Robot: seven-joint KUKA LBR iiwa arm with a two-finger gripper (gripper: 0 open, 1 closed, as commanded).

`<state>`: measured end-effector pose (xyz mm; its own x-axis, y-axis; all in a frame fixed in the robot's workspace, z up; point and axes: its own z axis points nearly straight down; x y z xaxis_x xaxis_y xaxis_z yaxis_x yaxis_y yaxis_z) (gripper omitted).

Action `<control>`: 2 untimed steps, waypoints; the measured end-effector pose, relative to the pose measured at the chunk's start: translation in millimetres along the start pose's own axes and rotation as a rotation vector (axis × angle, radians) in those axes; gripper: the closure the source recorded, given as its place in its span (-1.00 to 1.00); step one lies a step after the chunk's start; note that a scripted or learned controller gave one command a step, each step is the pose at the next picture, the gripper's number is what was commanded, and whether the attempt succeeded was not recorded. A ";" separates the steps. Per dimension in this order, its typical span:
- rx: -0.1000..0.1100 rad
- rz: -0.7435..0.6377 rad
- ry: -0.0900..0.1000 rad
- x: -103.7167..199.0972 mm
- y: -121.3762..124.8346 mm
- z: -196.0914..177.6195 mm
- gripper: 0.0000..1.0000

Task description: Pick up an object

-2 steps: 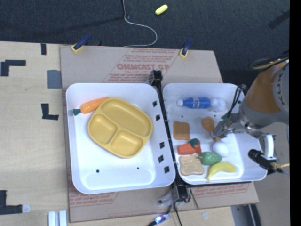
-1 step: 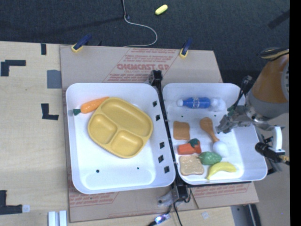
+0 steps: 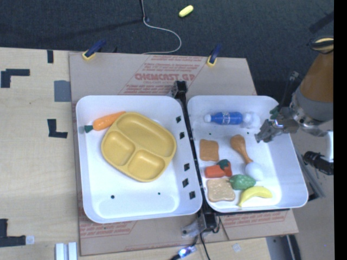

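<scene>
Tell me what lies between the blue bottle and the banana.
In the camera view, the drumstick and a white egg lie between the blue bottle and the banana, in the right bin.

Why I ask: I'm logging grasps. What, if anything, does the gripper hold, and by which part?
Nothing visibly held; the gripper hangs above the right bin, apart from the drumstick.

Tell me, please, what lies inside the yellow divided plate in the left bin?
Nothing: all three compartments of the yellow plate look bare. The carrot lies outside, against its upper-left rim. The floor of the bin under the plate is covered.
</scene>
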<state>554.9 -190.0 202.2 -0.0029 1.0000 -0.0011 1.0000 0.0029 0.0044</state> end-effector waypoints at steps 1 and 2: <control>0.003 0.001 0.001 0.7 0.8 -23.3 1.00; 0.005 -0.003 0.003 55.6 3.2 -32.1 1.00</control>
<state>557.8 -134.4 234.2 -0.0061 1.0000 0.0017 1.0000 0.0061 -0.0008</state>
